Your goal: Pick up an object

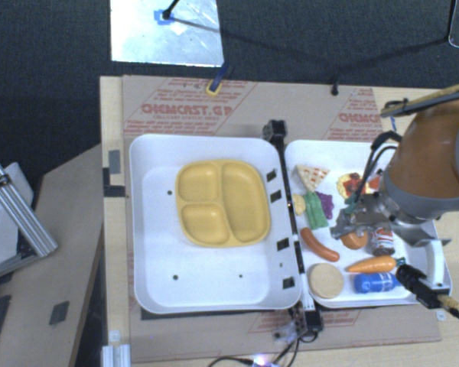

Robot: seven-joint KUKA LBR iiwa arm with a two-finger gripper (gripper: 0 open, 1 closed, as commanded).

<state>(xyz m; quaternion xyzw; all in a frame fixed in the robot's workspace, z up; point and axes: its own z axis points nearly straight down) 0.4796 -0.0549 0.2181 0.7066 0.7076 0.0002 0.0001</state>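
Desk (176, 102): carries two shallow white bins side by side.
Left bin (149, 228): holds a yellow divided plate (222, 202) near its centre.
Right bin (333, 150): crowded with toy food.
Arm (432, 159): reaches over the right bin from the right.
Gripper (353, 224): low over the toys beside an orange round piece (354, 241); whether it is spread or closed, I cannot tell.
Carrot (372, 264): long axis roughly left-right, tip pointing left.
Sausage (320, 245): lies diagonally, upper-left to lower-right.
Blue can (375, 283): on its side, near front edge.
Pizza slice (312, 177): at back.
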